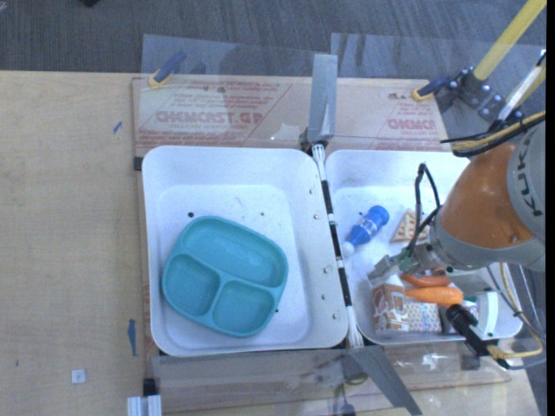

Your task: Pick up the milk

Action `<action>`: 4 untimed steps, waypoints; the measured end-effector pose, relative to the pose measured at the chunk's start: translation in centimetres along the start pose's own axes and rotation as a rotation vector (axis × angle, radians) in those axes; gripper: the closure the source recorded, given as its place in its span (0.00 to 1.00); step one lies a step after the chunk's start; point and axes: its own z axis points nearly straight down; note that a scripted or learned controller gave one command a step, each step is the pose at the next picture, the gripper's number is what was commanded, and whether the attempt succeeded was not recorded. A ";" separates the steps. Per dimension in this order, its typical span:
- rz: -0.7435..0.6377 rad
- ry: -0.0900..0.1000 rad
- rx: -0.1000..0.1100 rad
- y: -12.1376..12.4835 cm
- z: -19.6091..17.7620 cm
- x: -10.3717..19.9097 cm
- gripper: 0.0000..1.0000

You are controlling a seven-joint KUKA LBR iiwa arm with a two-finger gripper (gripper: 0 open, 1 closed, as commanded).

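Over the right bin [364, 167] we note the gripper [408, 263] low beside the milk [405, 310], a carton lying flat at the near wall, presumably lining up a descent. Whether it grips anything, we cannot tell. A carrot [434, 295] crowds the carton's far edge.

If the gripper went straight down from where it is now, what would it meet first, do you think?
Probably the milk carton just below the gripper in the right bin, with the carrot beside it, though depth is unclear.

The grey arm [490, 202] reaches in from the right, its claw [390, 269] lowered, pointing left.
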 end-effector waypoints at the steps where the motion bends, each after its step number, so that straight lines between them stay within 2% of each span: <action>1: 0.019 0.000 0.001 -0.1 0.0 0.0 0.00; 3: 0.018 0.000 0.002 0.0 0.0 0.2 0.00; 4: 0.087 0.001 0.005 -0.2 0.1 0.0 0.00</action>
